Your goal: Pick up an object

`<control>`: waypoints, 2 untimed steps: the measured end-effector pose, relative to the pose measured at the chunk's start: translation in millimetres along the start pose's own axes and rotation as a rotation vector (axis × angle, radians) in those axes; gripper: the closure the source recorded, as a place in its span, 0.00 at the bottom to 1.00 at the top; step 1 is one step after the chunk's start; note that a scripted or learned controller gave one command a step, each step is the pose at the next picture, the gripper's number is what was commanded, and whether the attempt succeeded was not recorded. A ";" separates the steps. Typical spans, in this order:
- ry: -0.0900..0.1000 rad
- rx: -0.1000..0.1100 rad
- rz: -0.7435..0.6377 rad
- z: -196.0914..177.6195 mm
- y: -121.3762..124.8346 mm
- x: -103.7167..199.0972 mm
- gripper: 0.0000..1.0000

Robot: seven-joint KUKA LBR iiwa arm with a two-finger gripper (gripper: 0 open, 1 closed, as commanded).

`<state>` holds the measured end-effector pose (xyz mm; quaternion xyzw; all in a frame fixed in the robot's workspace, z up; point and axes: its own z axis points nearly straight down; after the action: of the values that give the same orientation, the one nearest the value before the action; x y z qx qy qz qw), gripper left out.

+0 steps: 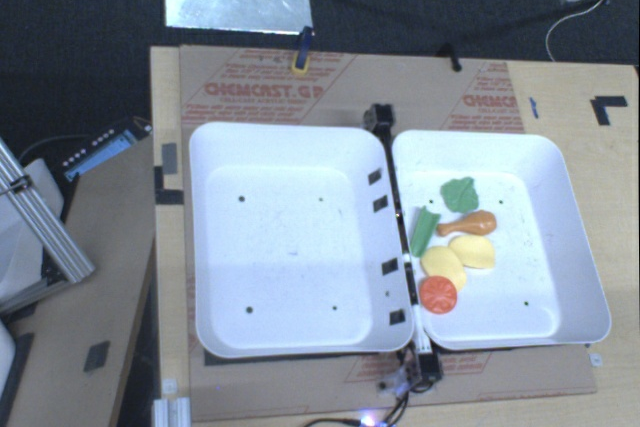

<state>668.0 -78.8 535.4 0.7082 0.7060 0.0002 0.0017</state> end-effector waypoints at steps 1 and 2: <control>0.004 0.017 -0.007 173.5 -1.3 23.2 1.00; 0.000 -0.009 -0.002 86.5 0.7 -6.3 1.00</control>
<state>668.9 -85.3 448.9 0.7073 0.7069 0.0030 0.0049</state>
